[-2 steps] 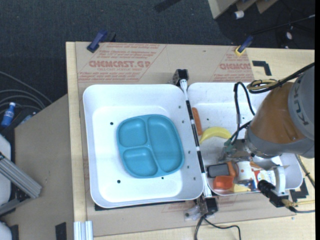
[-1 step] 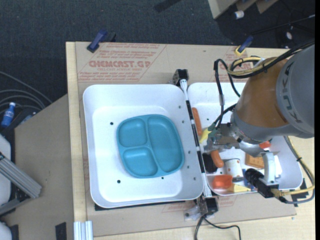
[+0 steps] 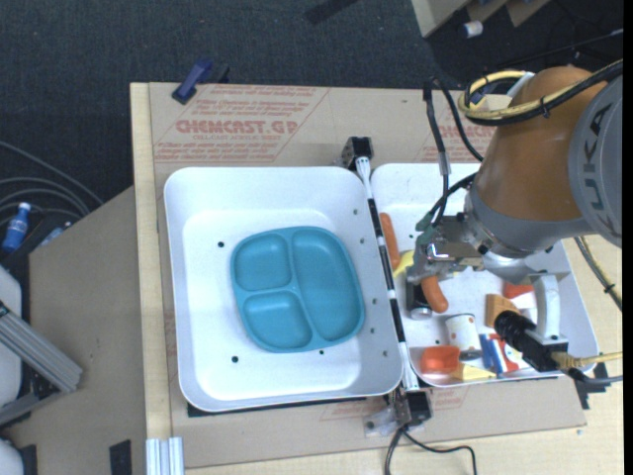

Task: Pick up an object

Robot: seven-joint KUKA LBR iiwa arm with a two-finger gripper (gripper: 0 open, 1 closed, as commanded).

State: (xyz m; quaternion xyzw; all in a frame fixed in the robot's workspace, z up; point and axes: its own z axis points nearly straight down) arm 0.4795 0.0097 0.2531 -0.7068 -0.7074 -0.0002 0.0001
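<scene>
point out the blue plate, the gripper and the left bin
blue plate (image 3: 297, 288), camera view, on its middle ridge
gripper (image 3: 427, 283), camera view, between its fingertips
left bin (image 3: 198, 206), camera view, on its bare floor

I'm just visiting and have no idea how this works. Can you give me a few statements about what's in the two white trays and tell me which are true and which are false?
1. A blue divided plate lies in the left bin. True.
2. The arm is reaching over the left bin. False: it hangs over the right bin.
3. The small objects are scattered in the right bin. True: among them are an orange carrot-like piece and a small sausage-like piece.
4. The blue plate is round and undivided. False: it is a rounded rectangle with three compartments.
5. A blue clip lies inside the left bin. False: it lies on the bench, beyond the bins.
</scene>
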